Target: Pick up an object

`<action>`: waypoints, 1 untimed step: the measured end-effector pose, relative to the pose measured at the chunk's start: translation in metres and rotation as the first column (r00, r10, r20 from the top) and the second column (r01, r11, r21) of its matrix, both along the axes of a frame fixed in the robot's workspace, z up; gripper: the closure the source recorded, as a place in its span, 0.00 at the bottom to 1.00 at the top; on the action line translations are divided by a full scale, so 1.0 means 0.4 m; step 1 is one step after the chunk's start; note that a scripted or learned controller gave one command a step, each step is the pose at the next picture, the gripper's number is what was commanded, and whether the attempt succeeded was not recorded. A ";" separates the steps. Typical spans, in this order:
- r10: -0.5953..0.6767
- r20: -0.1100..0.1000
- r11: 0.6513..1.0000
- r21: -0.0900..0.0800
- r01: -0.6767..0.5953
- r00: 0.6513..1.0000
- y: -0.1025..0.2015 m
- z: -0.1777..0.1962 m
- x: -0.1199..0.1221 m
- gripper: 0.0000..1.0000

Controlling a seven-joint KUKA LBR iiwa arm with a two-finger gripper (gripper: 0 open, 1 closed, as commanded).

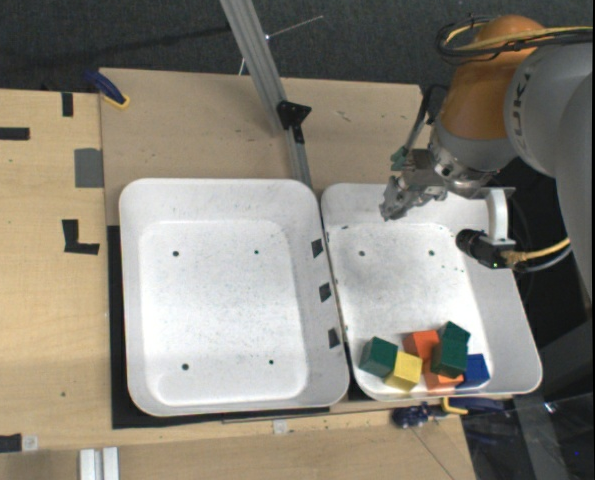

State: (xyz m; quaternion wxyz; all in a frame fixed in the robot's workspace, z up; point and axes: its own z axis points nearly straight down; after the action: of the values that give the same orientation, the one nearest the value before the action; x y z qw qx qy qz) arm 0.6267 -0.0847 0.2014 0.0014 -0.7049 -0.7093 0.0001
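- White right bin (497, 298): holds a huddle of small blocks at its near corner, the rest of its floor bare.
- Blocks: dark green cube (380, 355), yellow cube (407, 369), orange pieces (423, 345), taller green block (454, 346), blue block (475, 369), all touching or just beside one another.
- Gripper (395, 204): above the bin's far rim, well apart from the blocks, nothing between its fingers; whether open or closed, cannot tell.
- White left bin (217, 288): beside the right one on the table (37, 268).
- Advice: travel toward the near corner, descend over an outer block such as the dark green cube, fingers clear of neighbours.
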 end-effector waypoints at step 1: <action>0.001 0.001 1.000 0.000 -0.001 1.000 0.129 0.035 -0.029 1.00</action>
State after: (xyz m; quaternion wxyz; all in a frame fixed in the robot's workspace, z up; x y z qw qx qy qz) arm 0.6150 -0.0333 0.2155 0.0012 -0.7045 -0.7097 -0.0005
